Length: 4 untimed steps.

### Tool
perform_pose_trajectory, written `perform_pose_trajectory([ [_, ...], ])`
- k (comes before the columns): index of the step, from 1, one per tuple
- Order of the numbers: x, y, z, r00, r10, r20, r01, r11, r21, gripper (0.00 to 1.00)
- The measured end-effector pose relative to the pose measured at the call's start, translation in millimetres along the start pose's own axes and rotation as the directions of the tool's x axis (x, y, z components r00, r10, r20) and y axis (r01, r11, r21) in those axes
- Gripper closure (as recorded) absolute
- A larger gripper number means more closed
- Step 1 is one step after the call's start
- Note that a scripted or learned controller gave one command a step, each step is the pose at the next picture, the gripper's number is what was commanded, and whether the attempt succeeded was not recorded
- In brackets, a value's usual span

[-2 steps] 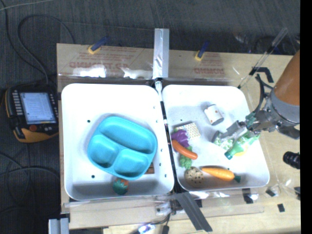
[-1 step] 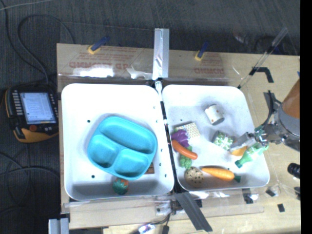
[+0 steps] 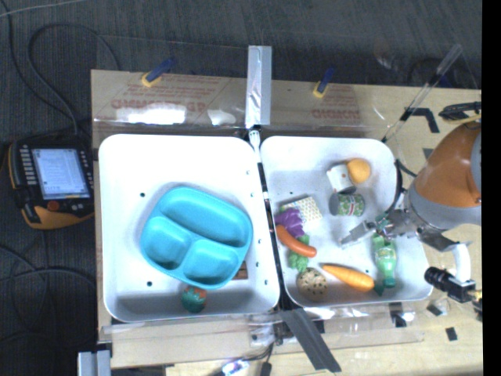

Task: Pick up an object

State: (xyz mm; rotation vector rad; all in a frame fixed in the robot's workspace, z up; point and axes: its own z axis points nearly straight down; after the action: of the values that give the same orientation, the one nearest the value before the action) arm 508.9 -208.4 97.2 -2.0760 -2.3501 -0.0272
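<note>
Grey two-finger gripper [image 3: 366, 230] low inside shallow white right-hand bin [image 3: 313, 153], near its right wall; finger state impossible to tell. Nothing visibly held. Green plastic bottle [image 3: 383, 258] just below gripper, near that bin's lower right corner. Orange toy carrot [image 3: 348, 276] left of bottle. Small green-labelled can [image 3: 347, 204] up-left of gripper. Blue three-compartment plastic tray [image 3: 196, 236] in left-hand white bin [image 3: 125, 210], left of right-hand bin.

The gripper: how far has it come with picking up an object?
Done: the gripper is down inside the right bin, beside the green bottle and the small can. In hand: nothing visibly held. Left: grasp one object and lift it.
</note>
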Motion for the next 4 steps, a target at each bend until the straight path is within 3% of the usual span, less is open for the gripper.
perform_pose_trajectory([
  [1, -4, 36, 7, 1.0, 0.017, -0.003, -0.017, 1.0, 0.001, 0.0],
  [2, 8, 8, 5, 1.0, 0.021, 0.019, -0.021, 1.0, -0.011, 0.0],
  [3, -7, 75, 7, 0.998, 0.069, -0.003, -0.069, 0.998, 0.0, 0.0],
  [4, -12, 95, -1, 0.999, 0.033, -0.002, -0.033, 0.999, 0.012, 0.0],
])
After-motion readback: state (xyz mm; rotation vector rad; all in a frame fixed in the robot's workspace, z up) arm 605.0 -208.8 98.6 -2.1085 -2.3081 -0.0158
